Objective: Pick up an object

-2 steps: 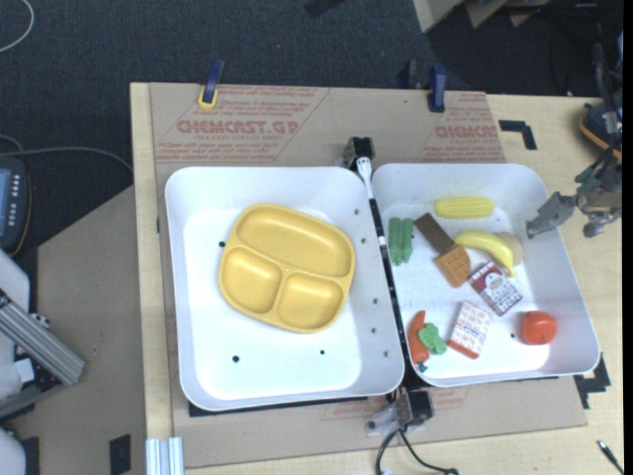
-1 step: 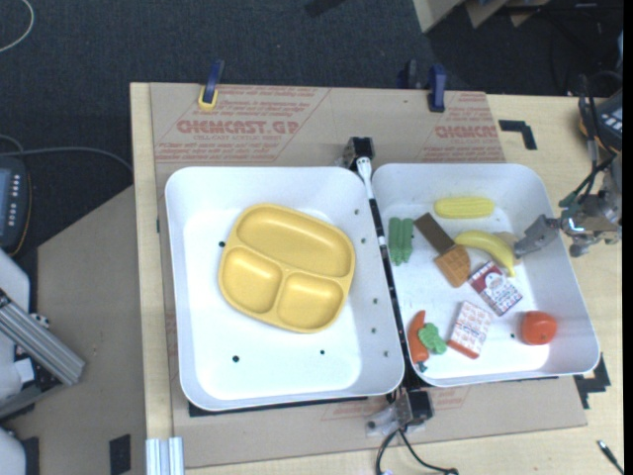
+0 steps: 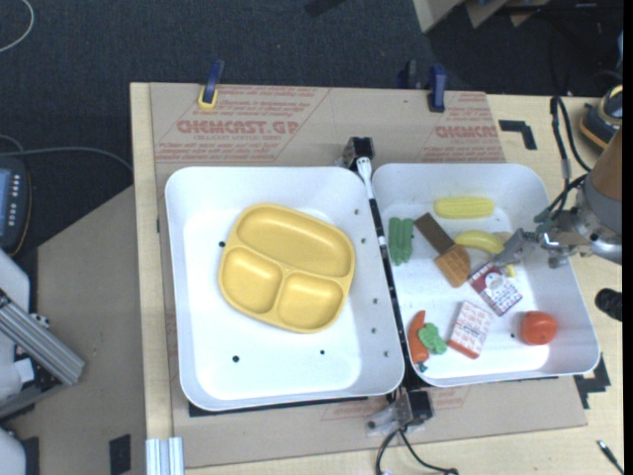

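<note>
Tabletop: a board printed with red lettering carried two shallow white bins side by side.
Left bin: it held a yellow divided plate with three compartments, lying tilted near the bin's middle.
Right bin: it held the loose toy items.
Corn cob: yellow, it lay near the far wall of the right bin.
Banana: yellow, it lay just in front of the corn cob and beside the end effector.
Green vegetable: it lay close to the bin's left wall.
Brown bar: dark, it lay slantwise between the green vegetable and the banana, touching a tan block at its near end.
Red-and-white packet: it lay directly below the end effector, perhaps touching it.
Second packet: it lay nearer the front wall.
Carrot: orange-red with a green top, it lay at the front left corner.
Tomato: red, it sat near the right wall.
End effector: reaching in from the right, it hung over the right bin; whether it was open or closed could not be told.
</note>
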Action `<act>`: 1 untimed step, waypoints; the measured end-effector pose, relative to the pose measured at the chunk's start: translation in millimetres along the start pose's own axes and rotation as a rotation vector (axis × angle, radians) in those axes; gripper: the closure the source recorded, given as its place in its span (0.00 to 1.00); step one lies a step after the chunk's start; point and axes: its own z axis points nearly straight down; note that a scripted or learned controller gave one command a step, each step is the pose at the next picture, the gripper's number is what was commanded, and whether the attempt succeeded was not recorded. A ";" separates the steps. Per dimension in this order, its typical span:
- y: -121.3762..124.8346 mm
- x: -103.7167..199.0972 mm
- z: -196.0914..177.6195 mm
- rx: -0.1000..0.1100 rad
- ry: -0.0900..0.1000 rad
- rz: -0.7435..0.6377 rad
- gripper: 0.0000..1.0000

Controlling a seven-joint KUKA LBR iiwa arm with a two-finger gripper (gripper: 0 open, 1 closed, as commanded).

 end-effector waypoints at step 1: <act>-1.6 -6.4 49.9 -0.005 0.005 0.000 0.00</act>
